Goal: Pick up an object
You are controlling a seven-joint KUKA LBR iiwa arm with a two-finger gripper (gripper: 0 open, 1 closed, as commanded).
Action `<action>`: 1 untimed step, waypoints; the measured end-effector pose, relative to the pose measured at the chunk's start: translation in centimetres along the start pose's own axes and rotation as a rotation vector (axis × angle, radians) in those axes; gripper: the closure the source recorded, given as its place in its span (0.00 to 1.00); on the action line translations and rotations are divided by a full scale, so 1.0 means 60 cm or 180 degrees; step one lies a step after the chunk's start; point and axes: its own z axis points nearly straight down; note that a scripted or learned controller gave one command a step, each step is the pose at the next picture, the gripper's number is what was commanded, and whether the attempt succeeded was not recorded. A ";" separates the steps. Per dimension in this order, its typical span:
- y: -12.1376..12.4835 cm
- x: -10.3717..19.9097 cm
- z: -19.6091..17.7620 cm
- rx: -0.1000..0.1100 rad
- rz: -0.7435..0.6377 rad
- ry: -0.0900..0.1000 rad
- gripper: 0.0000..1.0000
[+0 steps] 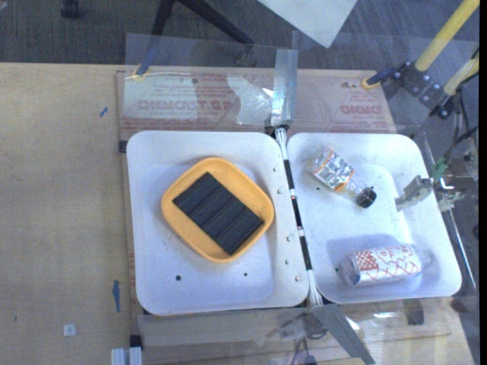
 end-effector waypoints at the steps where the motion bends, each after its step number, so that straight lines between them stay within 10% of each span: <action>1: 0.137 0.090 0.272 -0.0034 -0.0096 -0.0009 0.00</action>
